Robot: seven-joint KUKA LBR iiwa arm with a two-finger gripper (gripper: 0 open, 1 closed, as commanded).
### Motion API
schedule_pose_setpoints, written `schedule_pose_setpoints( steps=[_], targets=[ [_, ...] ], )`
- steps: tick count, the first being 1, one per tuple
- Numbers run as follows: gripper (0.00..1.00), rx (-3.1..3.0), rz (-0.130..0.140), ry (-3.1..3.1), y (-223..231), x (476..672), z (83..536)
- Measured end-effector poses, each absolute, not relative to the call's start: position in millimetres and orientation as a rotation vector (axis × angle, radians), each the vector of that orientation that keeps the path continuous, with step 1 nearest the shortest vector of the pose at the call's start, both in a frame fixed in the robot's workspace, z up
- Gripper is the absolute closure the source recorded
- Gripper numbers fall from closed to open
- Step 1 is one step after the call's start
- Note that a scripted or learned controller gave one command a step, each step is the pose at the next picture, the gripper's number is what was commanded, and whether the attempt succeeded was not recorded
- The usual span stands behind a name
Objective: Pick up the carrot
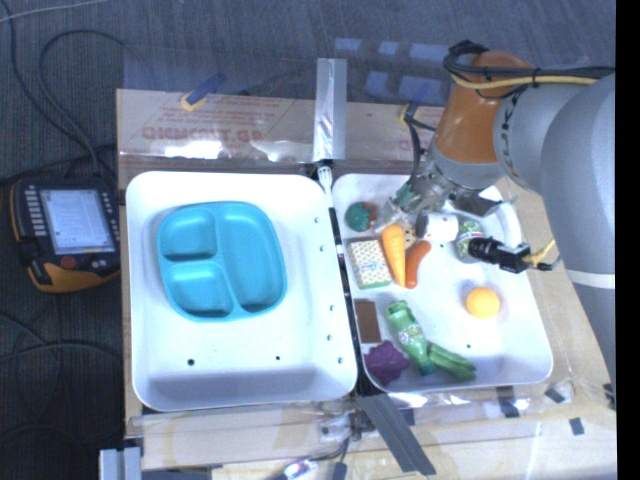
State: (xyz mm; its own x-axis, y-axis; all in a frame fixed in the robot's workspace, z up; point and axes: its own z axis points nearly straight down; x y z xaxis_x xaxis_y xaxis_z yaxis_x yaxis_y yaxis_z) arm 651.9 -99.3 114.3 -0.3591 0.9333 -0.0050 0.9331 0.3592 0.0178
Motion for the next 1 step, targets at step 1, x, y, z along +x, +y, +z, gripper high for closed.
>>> schedule_pose_setpoints(
  steps=[1],
  targets=[
    [1.00, 1.922, -0.002, 2.485, -71.5, 640.8, 183.6]
  ],
)
